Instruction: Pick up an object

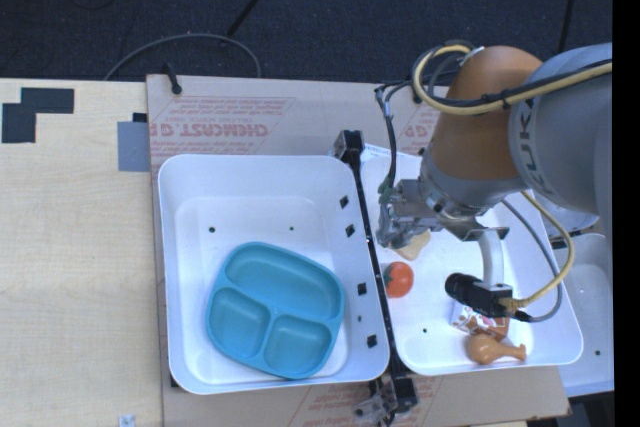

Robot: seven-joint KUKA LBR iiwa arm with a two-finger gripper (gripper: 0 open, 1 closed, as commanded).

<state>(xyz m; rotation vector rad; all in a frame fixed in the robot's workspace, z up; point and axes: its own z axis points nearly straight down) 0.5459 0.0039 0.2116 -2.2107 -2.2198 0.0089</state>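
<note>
My gripper (400,227) hangs low over the left side of the right bin (560,340), close to the divider between the bins. A small beige object (415,243) lies right under it, partly hidden by it, and I cannot tell whether the two touch. A red-orange ball-shaped object (398,279) rests just below the gripper, apart from it. A tan drumstick-shaped toy (492,348) lies at the bin's front right. Beside the toy is a small red-and-white piece (474,322).
The left bin (190,215) holds a blue divided plate (274,308). A black fitting with a yellow cable (478,292) hangs from the arm over the right bin. The grey and orange arm (500,125) covers the back of that bin. A black divider rail (365,245) runs between the bins.
</note>
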